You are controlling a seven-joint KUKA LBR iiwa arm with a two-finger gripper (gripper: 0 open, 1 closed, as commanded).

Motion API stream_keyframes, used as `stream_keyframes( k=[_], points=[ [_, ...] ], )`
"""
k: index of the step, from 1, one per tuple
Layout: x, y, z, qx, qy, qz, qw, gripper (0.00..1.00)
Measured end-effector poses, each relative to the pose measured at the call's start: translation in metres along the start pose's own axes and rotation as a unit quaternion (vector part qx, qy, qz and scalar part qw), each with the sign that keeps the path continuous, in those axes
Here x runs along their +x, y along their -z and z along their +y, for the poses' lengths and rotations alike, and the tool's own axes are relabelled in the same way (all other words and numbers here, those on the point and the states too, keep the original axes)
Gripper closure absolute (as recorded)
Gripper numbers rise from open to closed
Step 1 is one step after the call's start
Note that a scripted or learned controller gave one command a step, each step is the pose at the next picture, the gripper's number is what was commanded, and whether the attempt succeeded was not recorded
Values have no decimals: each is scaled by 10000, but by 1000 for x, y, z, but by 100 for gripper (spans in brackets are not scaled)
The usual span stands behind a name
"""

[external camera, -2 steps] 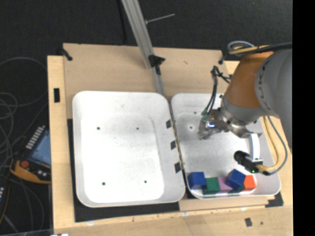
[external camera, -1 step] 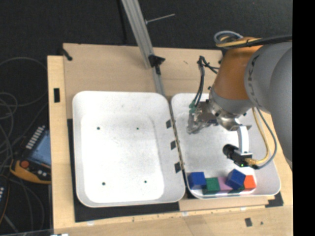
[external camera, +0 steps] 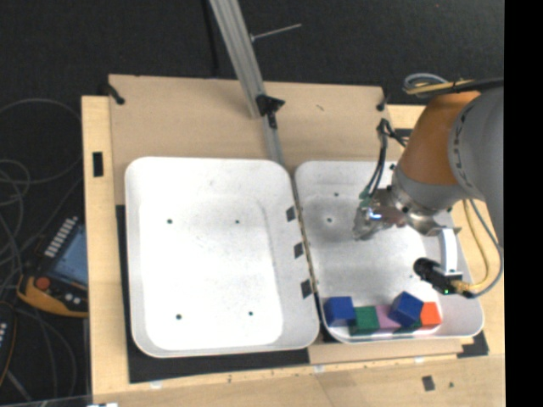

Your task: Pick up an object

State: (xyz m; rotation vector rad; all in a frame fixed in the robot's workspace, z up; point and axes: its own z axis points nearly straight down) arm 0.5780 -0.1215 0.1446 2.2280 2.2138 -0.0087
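Blocks, a blue block point(external camera: 339, 309), green block point(external camera: 366, 319), second blue block point(external camera: 407, 308) and orange block point(external camera: 430, 314), huddle against the right bin's point(external camera: 339, 185) near wall, well apart from the claw point(external camera: 366, 225), which hangs mid-bin, whether apart or together I cannot tell.

bins point(external camera: 212, 253) white | blocks point(external camera: 339, 309) blue, green, pink, orange

A tan surface point(external camera: 195, 117) set on dark floor point(external camera: 102, 24)

Loose cables point(external camera: 34, 142) are seen on the floor past the surface's left edge, beside a handheld pendant point(external camera: 59, 265); a metal rail point(external camera: 242, 49) slants over the far edge.
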Motion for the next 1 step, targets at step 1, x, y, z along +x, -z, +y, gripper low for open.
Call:
stream_keyframes(
  k=[1],
  points=[
    [38, 80, -8, -58, 57, 22, 10000, 100]
  ],
)
